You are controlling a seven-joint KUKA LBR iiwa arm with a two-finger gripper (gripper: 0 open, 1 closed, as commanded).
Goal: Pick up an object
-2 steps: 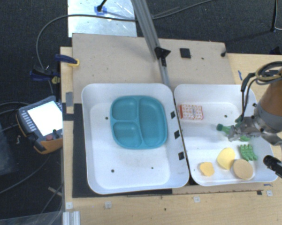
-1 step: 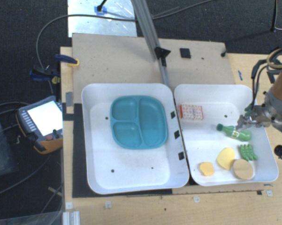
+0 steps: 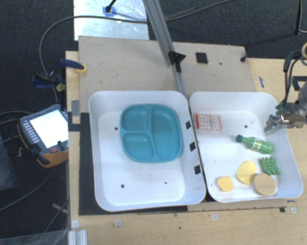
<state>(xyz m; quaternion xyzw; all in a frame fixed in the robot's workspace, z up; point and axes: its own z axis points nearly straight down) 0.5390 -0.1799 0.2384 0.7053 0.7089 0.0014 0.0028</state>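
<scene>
So, two white bins are seen side by side on the bench, looked at from above. The left bin (image 3: pixel 99 188) is taken up by a teal divided plate (image 3: pixel 151 133), set toward its upper middle. The right bin (image 3: pixel 230 102) is where the small stuff is kept: a red-and-white patterned packet (image 3: pixel 208 121) lies near the upper left corner, a green bottle (image 3: pixel 255 144) is laid on its side around the middle right, and a little cluster is gathered at the lower right, made up of a yellow piece (image 3: pixel 246 172), a smaller orange piece (image 3: pixel 225 184), a tan round piece (image 3: pixel 265 184) and a green ridged item (image 3: pixel 269 165) just above it. The gripper (image 3: pixel 276 124) is parked at the right bin's right rim, up and to the right of the bottle and apart from it. Whether it's spread or closed can't be told, and nothing is seen held by it.
</scene>
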